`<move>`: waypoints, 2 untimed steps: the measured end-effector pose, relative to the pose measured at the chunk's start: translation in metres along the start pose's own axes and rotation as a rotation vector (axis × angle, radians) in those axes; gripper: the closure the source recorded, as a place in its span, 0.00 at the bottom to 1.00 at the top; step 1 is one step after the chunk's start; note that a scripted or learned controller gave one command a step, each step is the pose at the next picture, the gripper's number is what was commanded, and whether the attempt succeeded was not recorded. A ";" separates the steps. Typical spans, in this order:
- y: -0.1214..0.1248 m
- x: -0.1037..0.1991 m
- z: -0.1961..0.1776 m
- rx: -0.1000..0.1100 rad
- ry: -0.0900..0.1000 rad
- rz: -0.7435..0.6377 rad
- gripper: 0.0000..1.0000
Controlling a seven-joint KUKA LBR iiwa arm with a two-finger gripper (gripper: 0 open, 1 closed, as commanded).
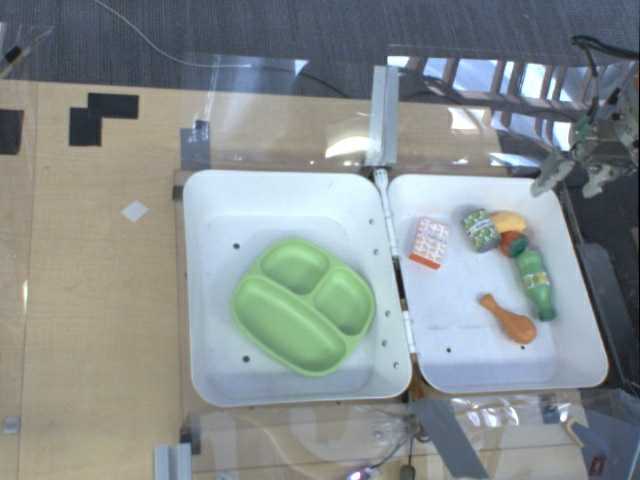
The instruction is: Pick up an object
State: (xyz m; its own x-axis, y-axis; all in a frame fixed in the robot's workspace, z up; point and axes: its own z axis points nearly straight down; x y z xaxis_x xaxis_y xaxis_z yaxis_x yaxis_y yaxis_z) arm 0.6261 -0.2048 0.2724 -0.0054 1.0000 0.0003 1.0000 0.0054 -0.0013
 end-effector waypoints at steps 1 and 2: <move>0.029 0.000 0.088 -0.003 -0.001 0.245 0.00; 0.016 0.033 0.177 -0.008 -0.001 0.145 0.00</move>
State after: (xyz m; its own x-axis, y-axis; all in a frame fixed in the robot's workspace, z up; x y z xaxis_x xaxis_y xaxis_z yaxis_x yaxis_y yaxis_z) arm 0.6417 -0.1718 0.0956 0.1392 0.9903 -0.0001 0.9903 -0.1392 0.0063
